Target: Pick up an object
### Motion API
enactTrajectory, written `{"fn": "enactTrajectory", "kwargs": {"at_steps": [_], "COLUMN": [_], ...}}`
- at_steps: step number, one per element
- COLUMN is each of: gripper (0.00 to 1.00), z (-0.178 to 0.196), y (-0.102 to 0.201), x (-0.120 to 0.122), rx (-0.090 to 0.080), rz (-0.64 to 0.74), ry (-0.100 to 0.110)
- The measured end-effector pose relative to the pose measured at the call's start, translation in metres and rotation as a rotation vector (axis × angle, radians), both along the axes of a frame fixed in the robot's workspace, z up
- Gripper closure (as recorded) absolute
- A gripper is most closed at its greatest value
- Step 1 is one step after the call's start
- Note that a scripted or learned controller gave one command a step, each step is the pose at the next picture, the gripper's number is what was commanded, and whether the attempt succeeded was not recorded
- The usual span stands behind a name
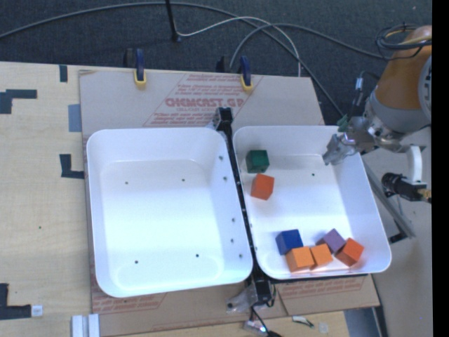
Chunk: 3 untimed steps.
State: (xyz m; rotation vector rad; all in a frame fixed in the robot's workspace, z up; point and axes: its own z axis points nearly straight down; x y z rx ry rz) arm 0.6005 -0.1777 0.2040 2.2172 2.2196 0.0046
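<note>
blocks, seven of them, all lie in the right bin (365, 188), the landmark for what follows. largest after the table (35, 188) and the sheet of cardboard (203, 100) under the bins is the left bin (95, 209), touching the right bin's left wall along a black divider strip (235, 181). the grey arm (403, 83) with its orange band hangs over the right bin's upper right corner, and the gripper (337, 149) sits just above the bin's right rim near that corner; whether the fingers are open or closed, i cannot tell, and no block shows between them. inside the right bin, toward its upper left, a green block (257, 161) sits with an orange-red block (262, 187) just below it, close but apart. along the bin's lower wall a cluster is packed together: a blue block (288, 241), two orange blocks (301, 258) (321, 255) side by side, a purple block (332, 240) and another orange-red block (350, 252) nearest the lower right corner. two blue-and-yellow clamps (139, 72) (245, 76) pinch the cardboard's far edge, beyond the bins.
</note>
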Motion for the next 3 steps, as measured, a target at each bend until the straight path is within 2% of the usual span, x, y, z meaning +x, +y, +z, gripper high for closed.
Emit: {"fn": "enactTrajectory", "kwargs": {"at_steps": [1,2,3], "gripper": [1.0,1.0,1.0], "z": [0.053,0.054,0.04], "y": [-0.01,0.05,0.107], "x": [0.001,0.008,0.008], "rx": [0.0,0.002,0.002], "rz": [-0.001,0.004,0.004], "ry": [0.001,0.005,0.007]}}
